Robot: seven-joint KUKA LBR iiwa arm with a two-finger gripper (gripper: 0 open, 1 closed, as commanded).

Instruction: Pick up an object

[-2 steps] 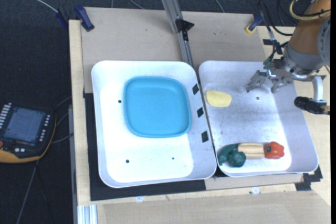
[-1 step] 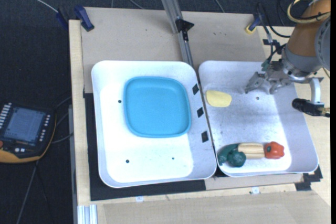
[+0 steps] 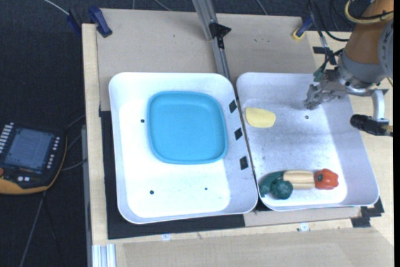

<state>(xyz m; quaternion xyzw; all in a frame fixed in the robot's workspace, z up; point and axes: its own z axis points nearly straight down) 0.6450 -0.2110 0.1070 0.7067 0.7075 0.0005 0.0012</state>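
Camera view, hand (image 3: 314, 99) over right bin (image 3: 350, 141), grip apparently empty, opening unclear, yellow object (image 3: 259, 117) apart.

Gripper (image 3: 315, 97) hovering over right bin (image 3: 350, 153), far side; yellow piece (image 3: 260, 117) lying left of it, toys (image 3: 300, 181) sitting near edge; blue plate (image 3: 186, 127) resting in left bin (image 3: 131, 191).

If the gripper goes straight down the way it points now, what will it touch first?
Probably the bare floor of the right bin: the gripper hangs near its back edge, apart from the yellow object. Depth is unclear.
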